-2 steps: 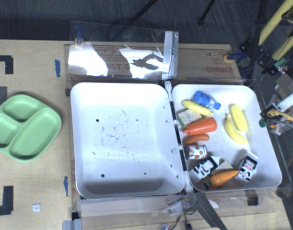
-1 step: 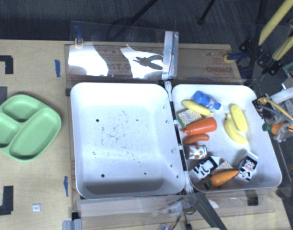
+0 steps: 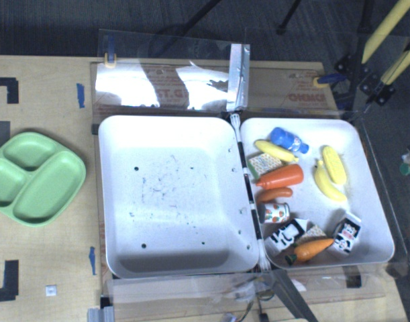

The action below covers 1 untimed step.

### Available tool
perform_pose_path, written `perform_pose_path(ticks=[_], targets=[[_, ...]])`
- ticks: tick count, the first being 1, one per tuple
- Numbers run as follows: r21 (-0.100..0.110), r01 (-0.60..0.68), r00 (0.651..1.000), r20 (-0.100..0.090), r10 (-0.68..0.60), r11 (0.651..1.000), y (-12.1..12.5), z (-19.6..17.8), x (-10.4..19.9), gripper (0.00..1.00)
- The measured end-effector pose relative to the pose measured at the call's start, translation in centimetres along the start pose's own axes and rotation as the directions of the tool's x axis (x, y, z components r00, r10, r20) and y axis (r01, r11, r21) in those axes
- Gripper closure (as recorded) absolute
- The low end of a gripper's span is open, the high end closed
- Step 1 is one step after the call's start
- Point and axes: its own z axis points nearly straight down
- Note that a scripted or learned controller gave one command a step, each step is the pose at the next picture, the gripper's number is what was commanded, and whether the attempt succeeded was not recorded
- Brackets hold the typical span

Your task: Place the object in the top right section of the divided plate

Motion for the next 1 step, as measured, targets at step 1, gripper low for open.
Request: perform_pose_path(ticks=[1], targets=[[0.001,0.002,1.0,0.002,-0.002,1.0,-0.03,-0.94,0.1,1.0]])
